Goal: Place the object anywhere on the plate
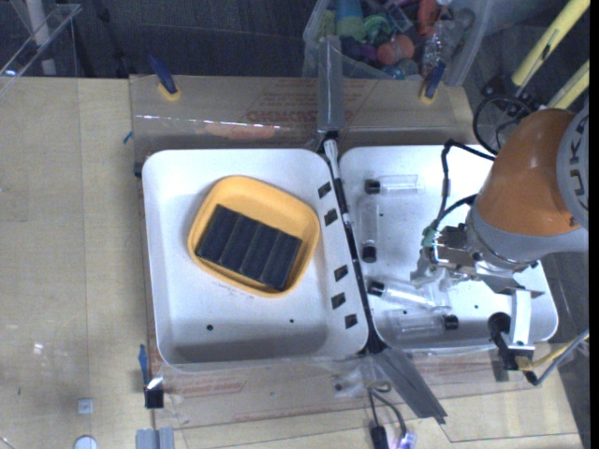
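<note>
1. Lying in the right bin (538,321): several clear tubes with black caps, one (421,324) nearest the front edge.
2. Gripper (432,262) low over another tube.
3. Yellow plate (211,215), left bin (168,279), carries a dark ribbed slab (251,247).

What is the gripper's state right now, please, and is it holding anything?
Gripper: low in the right bin among clear tubes; open or shut cannot be told, and no grasp is visible.
</note>
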Controlling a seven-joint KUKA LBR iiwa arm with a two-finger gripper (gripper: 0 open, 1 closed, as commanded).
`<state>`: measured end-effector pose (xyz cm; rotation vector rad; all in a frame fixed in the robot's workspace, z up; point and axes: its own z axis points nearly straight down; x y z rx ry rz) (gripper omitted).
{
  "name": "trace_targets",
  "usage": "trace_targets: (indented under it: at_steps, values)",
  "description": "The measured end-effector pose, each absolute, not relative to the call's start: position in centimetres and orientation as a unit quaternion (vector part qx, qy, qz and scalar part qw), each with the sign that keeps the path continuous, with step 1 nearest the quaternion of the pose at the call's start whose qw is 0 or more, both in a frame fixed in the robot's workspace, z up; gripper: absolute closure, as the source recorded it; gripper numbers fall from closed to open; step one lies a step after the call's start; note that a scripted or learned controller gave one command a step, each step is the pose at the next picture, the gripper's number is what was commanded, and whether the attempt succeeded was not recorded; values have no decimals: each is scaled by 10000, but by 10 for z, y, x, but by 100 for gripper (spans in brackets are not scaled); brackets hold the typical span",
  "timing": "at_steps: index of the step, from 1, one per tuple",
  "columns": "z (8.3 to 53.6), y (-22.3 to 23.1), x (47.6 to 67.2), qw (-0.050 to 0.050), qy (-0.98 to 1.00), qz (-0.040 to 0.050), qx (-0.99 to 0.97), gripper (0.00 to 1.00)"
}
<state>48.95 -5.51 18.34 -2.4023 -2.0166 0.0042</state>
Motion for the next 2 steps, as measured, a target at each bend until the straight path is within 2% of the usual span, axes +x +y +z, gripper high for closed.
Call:
trace_targets:
  at_steps: [1,2]
  values:
    - [184,-3,550,2,-7019,2,-7123,100]
    - [184,-4,550,0,-7014,1,-7127,0]
